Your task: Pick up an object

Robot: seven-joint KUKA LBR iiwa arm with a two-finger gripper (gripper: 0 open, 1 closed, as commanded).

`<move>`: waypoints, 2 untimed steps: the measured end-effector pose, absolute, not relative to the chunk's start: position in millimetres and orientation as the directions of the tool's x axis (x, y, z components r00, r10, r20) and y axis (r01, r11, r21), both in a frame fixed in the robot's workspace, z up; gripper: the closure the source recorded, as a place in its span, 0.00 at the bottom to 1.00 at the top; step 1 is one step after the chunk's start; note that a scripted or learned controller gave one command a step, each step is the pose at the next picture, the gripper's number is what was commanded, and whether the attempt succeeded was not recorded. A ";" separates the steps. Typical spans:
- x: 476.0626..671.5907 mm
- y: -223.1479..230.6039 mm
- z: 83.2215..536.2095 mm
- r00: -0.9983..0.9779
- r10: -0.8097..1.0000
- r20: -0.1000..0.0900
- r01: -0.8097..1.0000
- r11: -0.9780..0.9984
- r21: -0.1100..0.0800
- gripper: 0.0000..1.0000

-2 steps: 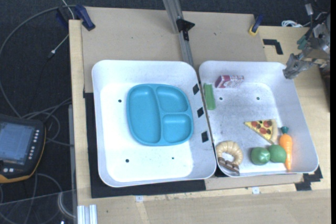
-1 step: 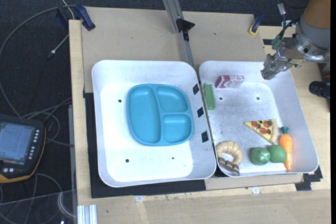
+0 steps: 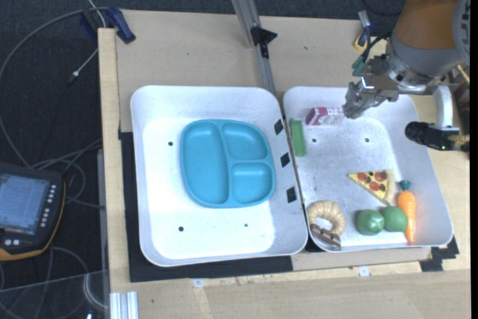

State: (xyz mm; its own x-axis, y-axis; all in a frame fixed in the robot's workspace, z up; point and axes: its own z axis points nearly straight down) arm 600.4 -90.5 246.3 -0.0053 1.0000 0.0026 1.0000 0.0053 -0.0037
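Arm enters from the right, hand [image 3: 361, 102] low over the right bin [image 3: 426, 160], at its far edge; grip state unreadable. Small pink carton [image 3: 326, 115] just beside it. Also one pizza wedge [image 3: 373, 182], one carrot [image 3: 407, 211], two green round fruits [image 3: 381, 220], one pretzel [image 3: 326, 219]. Left bin [image 3: 157, 160]: one smooth blue divided plate [image 3: 226, 162].

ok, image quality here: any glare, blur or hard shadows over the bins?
Camera view: lighting is even and soft, with no hard shadows; the white right bin looks bright but keeps its speckle. The blue plate and pizza slice are sharp. The pincer is slightly soft and dark, so its fine detail is hard to read.
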 end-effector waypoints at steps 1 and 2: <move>602.7 -38.9 236.8 -0.006 1.000 0.003 1.000 0.006 -0.004 1.00; 595.0 9.4 227.5 -0.006 1.000 0.002 1.000 0.006 -0.004 1.00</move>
